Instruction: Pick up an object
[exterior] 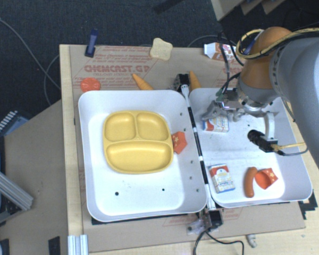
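Note:
My gripper (219,110) hangs low over the far left part of the right bin (292,190). Just below it in the view lies a small white and red carton (219,124), partly covered by the gripper. A second such carton (222,178) rests near the bin's front left. Beside it are a brown sausage (249,181) and an orange-red piece (266,178). The left bin (95,195) holds a yellow divided plate (137,141) with a small orange-red block (179,141) at its right edge.
Behind the bins, on the cardboard, lie a bread slice (161,48), a carrot (142,82), an orange disc (89,84), a blue object (91,42) and a small packet (215,50). The arm (300,68) covers the right bin's far right corner.

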